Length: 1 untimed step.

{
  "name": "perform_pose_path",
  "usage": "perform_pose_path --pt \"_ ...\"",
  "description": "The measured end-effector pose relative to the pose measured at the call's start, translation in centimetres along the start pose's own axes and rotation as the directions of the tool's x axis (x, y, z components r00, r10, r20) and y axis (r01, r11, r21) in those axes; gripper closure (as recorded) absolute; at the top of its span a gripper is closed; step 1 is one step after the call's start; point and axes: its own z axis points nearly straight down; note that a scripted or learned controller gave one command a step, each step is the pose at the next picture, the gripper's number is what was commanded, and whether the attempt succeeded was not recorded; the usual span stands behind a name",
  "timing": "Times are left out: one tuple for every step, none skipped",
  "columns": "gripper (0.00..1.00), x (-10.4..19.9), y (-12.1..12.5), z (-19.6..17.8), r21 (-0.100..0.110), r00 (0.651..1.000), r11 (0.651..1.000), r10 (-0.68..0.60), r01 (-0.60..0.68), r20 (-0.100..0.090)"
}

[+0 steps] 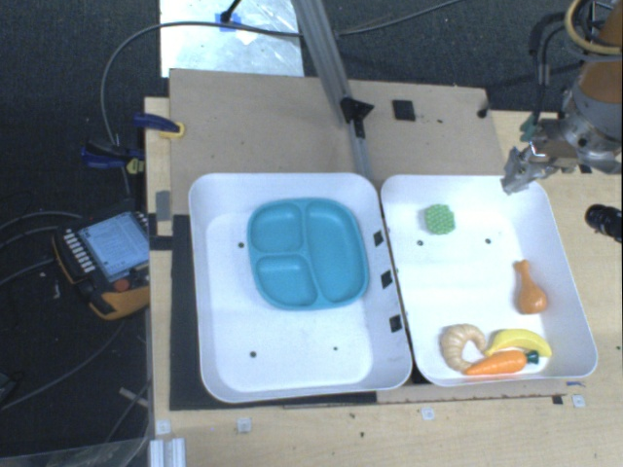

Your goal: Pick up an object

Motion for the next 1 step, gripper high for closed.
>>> perform_pose_path --pt "1.0 5.14 0.89 2.01 0.002 1.0 1.0 0.0 0.0 -0.001"
